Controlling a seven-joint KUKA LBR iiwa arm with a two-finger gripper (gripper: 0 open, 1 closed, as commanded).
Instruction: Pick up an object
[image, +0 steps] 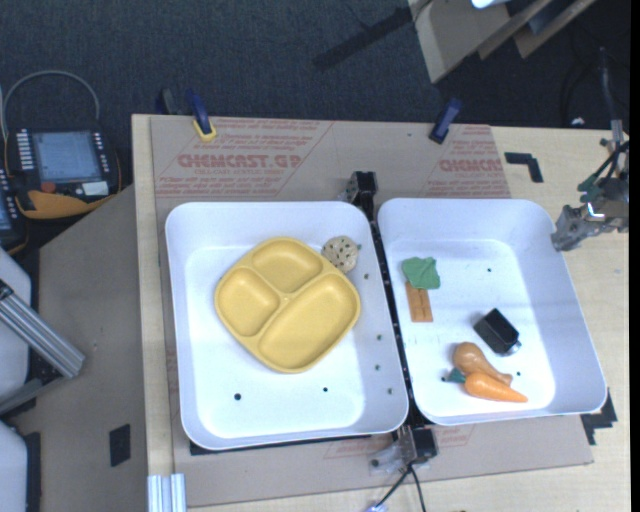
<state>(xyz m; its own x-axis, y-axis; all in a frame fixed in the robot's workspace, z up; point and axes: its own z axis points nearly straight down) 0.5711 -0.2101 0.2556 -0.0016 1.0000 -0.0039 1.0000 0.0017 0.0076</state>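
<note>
The gripper (585, 218) sits at the far right of the view, over the outer rim of the right bin (560, 300), a small grey metal assembly with green wiring above it; whether it is apart or together I cannot tell, and nothing shows in its grasp.

Both bins are shallow, glossy white plastic with rounded corners, resting side by side on a counter (320, 160) topped with pale board bearing red printed lettering. Below and to the left of the gripper, inside the right bin, lies a small black block (497, 330), matte and boxy, tilted. Just below that block are a smooth orange toy carrot (492, 388), tapered to a point, and a rounded tan-brown piece (468, 357) touching it, its kind unclear. Further left of the gripper, near the bin's inner wall, lies a flat toy with a green leafy top and an orange-brown rectangular stem (421, 287).

Well apart from the gripper, in the left bin (200, 390), rests a yellow sectioned plate (288, 302), matte plastic with three compartments, turned at an angle. A speckled round cookie (341, 252) touches its upper right edge
</note>
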